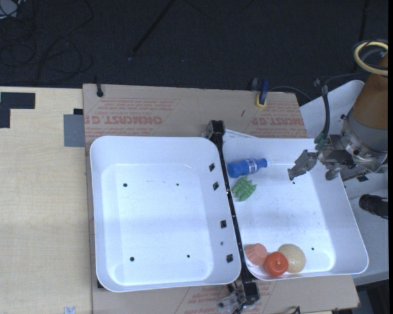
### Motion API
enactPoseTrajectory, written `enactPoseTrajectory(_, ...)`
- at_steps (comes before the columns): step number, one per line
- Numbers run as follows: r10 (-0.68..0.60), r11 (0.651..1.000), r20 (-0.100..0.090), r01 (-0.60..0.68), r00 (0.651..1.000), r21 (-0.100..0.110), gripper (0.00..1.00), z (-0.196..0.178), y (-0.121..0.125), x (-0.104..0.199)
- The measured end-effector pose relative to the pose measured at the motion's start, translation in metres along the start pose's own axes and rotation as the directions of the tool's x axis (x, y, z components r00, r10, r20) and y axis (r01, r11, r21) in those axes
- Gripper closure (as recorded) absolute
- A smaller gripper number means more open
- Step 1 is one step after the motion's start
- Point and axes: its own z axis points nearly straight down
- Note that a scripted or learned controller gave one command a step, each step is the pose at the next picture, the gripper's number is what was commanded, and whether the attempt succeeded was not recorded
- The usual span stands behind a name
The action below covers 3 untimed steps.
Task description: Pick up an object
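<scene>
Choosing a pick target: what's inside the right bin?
In the right bin: a blue bottle, a green piece, a pink item, a red ball, a tan ball. The balls partly cover their neighbours.

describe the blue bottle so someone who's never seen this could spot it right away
Look in the right bin, at its far left corner beside the divider between the bins. The blue bottle lies there on its side, just above a small green leafy piece. It is the only blue thing in the bin.
</scene>
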Motion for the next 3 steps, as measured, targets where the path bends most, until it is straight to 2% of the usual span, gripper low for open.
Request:
enactPoseTrajectory(1,-0.001,1.0,0.001,0.001,1.0,0.001,0.0,0.073,0.049,-0.026)
enactPoseTrajectory(2,0.003,1.0,-0.001,-0.003,1.0,0.01,0.0,0.152,0.02,-0.068)
enactPoseTrajectory(3,-0.003,1.0,0.004,0.003,1.0,-0.012,0.0,0.063,0.089,-0.067)
